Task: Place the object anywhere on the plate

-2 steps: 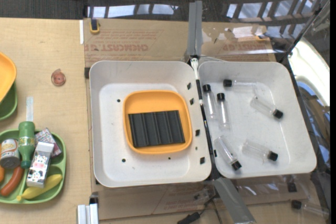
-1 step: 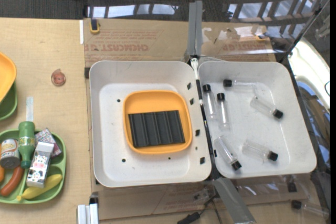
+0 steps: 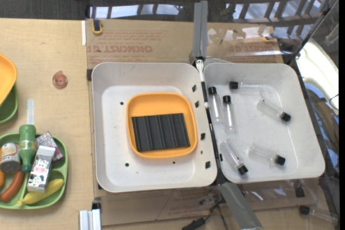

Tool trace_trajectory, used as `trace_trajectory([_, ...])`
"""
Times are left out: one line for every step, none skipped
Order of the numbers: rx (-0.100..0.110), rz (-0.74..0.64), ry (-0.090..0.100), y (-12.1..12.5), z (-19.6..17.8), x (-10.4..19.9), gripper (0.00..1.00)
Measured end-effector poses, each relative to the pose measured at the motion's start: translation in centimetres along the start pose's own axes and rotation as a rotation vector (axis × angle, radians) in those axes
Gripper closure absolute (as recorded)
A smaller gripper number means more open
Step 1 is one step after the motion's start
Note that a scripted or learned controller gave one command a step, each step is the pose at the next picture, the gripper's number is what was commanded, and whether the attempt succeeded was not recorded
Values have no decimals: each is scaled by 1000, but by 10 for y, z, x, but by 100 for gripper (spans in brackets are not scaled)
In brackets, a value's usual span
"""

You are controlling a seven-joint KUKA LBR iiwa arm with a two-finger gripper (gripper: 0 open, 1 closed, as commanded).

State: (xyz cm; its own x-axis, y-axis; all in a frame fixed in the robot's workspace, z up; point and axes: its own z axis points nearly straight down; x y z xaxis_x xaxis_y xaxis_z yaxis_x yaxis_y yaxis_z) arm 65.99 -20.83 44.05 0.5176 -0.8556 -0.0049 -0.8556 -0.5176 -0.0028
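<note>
An orange plate [image 3: 160,99] with rounded corners lies in the middle of the left white bin [image 3: 108,132]. A dark grey ribbed rectangular block [image 3: 161,132] rests flat on the plate, inside its rim. The right white bin [image 3: 302,116] holds several clear vials with black caps. Two of them [image 3: 214,102] [image 3: 228,113] lie side by side near its left wall. Another vial [image 3: 245,85] lies at the back, one [image 3: 273,110] toward the right, and two [image 3: 233,157] [image 3: 265,154] near the front.
A raised divider [image 3: 207,116] separates the two bins. Left of the bins, on the wooden bench, stand a green tray [image 3: 59,178] of toy food and an orange bowl [image 3: 5,81]. Cardboard [image 3: 140,43] lies behind the bins.
</note>
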Motion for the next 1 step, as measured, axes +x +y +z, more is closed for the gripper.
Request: trace_trajectory([0, -235, 4, -1, -2, -1, 0])
